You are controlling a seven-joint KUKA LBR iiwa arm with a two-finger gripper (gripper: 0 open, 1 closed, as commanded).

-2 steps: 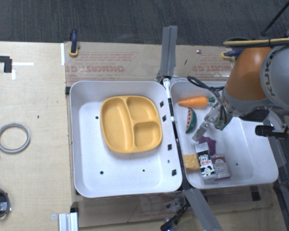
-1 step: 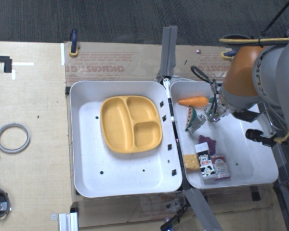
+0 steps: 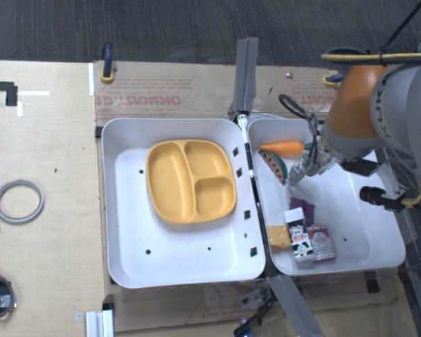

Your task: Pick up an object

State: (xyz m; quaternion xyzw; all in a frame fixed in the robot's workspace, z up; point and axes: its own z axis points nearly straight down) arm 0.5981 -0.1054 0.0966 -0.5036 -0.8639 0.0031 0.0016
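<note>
The two-finger gripper (image 3: 297,175) hangs over the far left part of the right-hand white bin (image 3: 365,255), its tip just beside a watermelon-slice toy with a green rind and red flesh (image 3: 274,165). The fingers are too small and cluttered with cabling to make out, so whether they are apart or together I cannot tell; nothing shows clamped between them. Just on the far side of the tip lies an orange plastic carrot (image 3: 283,147), its long axis running left to right, its right end hidden behind the wrist. The grey arm with its orange band (image 3: 356,101) comes in from the right and is cut off by the frame edge, covering the bin's far right corner.

Nearer in the same bin lie a small purple piece (image 3: 303,208), a white carton with black cow patches (image 3: 299,234), a pinkish printed packet (image 3: 321,244) and a yellow sponge-like block (image 3: 278,236) against the left wall.

The left-hand white bin (image 3: 123,244) holds a yellow three-compartment plate (image 3: 191,180). A grey tape ring (image 3: 17,201) lies on the bench at far left.
</note>
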